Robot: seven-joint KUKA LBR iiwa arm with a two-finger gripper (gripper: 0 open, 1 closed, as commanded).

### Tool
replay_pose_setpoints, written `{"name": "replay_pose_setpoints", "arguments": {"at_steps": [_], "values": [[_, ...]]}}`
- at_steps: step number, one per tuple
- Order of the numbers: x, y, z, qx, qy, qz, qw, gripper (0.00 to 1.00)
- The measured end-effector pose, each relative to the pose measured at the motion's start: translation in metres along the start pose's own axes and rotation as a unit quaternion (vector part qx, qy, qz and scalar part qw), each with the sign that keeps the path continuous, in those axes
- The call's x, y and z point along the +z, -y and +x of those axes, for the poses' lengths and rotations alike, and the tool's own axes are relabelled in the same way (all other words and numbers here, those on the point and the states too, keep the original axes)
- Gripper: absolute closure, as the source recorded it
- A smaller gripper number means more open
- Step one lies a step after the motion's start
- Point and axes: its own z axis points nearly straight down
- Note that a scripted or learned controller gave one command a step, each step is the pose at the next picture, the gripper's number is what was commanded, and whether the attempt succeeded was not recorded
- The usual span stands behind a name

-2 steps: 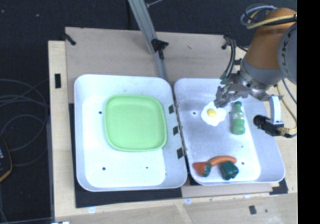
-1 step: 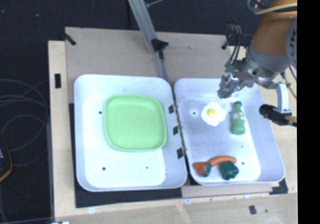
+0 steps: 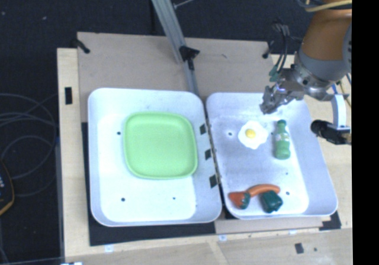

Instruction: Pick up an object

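Note:
The right bin (image 3: 234,110) holds a fried egg toy (image 3: 252,135), a green bottle (image 3: 282,140) lying just right of it, an orange carrot-like piece (image 3: 254,192) near the front, and a dark green chunk (image 3: 272,201) beside that. My gripper (image 3: 270,104) hangs above the bin's back part, a little behind and to the right of the egg and just behind the bottle's cap. Nothing shows between its fingers.
The left bin (image 3: 106,116) carries a light green square plate (image 3: 160,145). A grey metal pole (image 3: 167,12) slants up from the back edge between the bins. Black cables lie on the floor at far left.

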Motion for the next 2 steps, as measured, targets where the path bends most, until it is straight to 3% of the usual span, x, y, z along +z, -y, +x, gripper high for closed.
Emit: {"name": "replay_pose_setpoints", "arguments": {"at_steps": [2], "values": [[0.027, -0.010, 0.106, -0.002, 0.000, 0.001, 1.0000, 1.00]]}}
